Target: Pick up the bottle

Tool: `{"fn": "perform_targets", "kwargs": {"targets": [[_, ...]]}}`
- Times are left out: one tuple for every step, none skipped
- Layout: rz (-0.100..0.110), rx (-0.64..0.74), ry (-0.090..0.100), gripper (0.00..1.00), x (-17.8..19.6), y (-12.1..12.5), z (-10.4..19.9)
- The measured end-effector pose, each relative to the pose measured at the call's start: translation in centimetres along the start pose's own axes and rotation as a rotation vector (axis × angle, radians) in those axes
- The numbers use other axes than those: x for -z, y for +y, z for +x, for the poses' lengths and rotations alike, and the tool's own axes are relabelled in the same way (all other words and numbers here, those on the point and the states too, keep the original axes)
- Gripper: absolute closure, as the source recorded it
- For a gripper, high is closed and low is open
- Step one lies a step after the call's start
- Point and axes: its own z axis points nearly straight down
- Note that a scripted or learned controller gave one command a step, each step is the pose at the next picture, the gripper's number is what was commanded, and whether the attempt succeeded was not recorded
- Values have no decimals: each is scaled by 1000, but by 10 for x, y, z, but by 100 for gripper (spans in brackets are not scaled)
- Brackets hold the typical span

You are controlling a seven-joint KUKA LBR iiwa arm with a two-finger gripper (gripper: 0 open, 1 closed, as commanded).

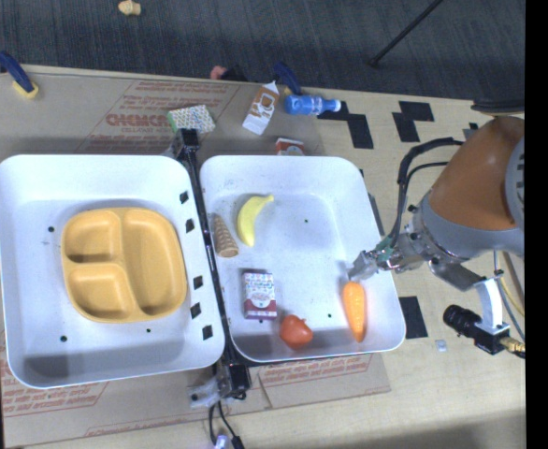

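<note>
Nearest the camera, inside the right bin (379,330): a tomato (295,331) against the front wall, a carrot (353,310) just right of it, a small red carton (259,295) just behind the tomato. Just behind the carrot, at the bin's right rim: the tool (365,267), low over the bin's floor, nothing visibly between its tips; whether open or shut, cannot tell. Deeper in the same bin: an ice-cream cone (223,235) against the left wall, a banana (252,217) beside it. Left of that bin: the other white bin (12,279) with a yellow divided plate (124,261). Beyond the right bin's far rim, out on the counter (424,166): the blue bottle (308,106), lying on its side, well apart from the tool. Likely trouble from here: a close at the present spot would catch the carrot or nothing at all, since the bottle lies outside the bin; also, a round bottle on its side likely to roll away under a glancing touch.
</note>
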Motion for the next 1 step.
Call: {"fn": "perform_targets", "kwargs": {"targets": [[-1, 456, -2, 100, 12, 0, -2]]}}
